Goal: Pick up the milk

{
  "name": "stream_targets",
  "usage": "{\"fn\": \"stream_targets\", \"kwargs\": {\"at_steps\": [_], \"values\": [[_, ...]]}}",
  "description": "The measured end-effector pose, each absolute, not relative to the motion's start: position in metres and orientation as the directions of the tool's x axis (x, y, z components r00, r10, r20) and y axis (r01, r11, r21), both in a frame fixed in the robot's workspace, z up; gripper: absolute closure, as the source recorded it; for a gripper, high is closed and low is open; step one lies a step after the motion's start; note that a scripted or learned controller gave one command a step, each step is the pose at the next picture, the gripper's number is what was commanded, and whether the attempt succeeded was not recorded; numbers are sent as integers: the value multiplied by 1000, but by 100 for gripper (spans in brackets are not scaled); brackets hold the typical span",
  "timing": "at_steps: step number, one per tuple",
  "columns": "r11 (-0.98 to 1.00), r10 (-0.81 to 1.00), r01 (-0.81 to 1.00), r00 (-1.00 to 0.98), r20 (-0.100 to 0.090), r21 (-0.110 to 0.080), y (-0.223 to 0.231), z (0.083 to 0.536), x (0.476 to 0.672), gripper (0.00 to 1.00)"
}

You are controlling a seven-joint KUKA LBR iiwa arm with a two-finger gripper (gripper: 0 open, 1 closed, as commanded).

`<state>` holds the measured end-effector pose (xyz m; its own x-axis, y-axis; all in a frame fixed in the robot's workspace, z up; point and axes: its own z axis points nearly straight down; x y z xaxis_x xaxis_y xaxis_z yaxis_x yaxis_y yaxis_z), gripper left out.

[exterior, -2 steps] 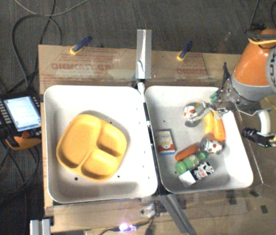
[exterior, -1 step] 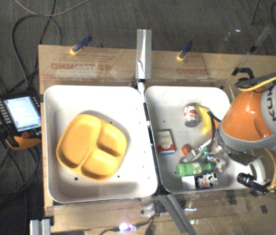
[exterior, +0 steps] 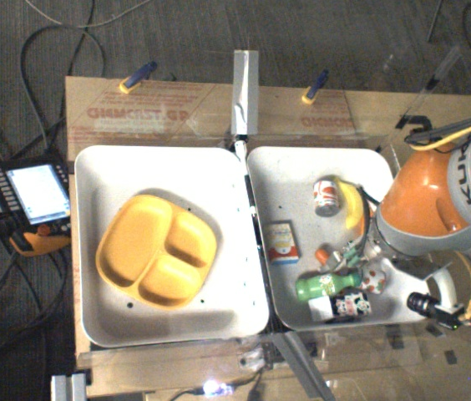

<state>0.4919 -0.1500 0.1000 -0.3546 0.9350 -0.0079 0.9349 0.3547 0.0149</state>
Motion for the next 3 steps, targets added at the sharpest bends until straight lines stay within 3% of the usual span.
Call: {"fn": "stream_targets", "kwargs": {"at_steps": [1, 2, 3], "values": [[321, 947, 947, -321, 2, -3, -116, 143, 490, 100], [321, 947, 947, -321, 2, -3, -117, 143, 490, 0], [355, 935, 935, -355, -2, -1, -165, 234, 500, 0]]}}
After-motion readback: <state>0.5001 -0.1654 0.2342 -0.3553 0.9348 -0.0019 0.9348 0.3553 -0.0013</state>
